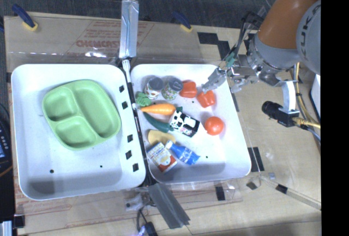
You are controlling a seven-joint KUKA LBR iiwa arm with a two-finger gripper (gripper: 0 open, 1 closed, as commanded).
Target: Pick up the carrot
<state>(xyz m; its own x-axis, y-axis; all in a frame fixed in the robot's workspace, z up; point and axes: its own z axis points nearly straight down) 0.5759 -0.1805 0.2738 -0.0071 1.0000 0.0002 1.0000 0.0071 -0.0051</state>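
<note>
While the grey arm (283, 22) reaches in from the right, its hand (214, 81) hangs low over the right bin (234, 142), near a red pepper (206, 99); whether it is clenched or released cannot be told. The carrot (159, 109) lies untouched at that bin's left side, among two cans (162, 88) and one tomato (214, 126). The left bin (32, 164) holds one green divided plate (80, 114).

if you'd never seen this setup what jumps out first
Probably the pile of bright toy food in the right bin, with the carrot lying near its left side among red pieces and small cans. Next comes the green divided plate, alone in the left bin. The arm's tool hovers at the right bin's upper edge, near a red pepper.
</note>
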